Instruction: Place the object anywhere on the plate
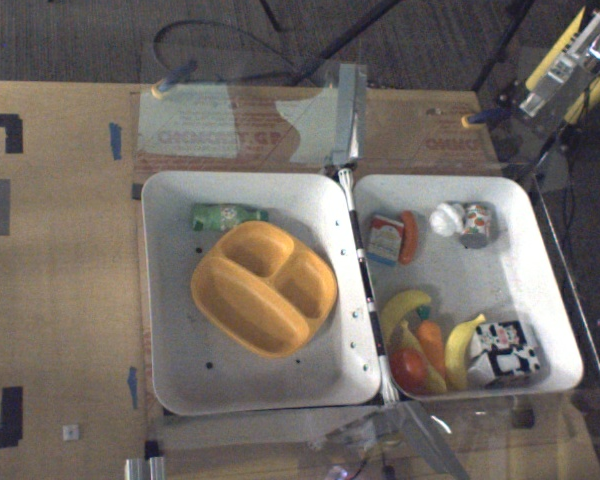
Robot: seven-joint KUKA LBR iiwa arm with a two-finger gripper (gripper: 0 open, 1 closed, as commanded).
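The orange three-compartment plastic plate (264, 287) is seen in the left white bin (170, 368); pickable toy food, such as a yellow banana (404, 306), lies rightward in the right white bin (540, 298).

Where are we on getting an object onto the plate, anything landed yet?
Nothing looks done: the orange three-compartment plastic plate in the left white bin carries no object. A green packet lies beside its far edge, off it. Nothing is in hand. Bananas, carrot and cartons wait in the right white bin. The whole pick and place remains.
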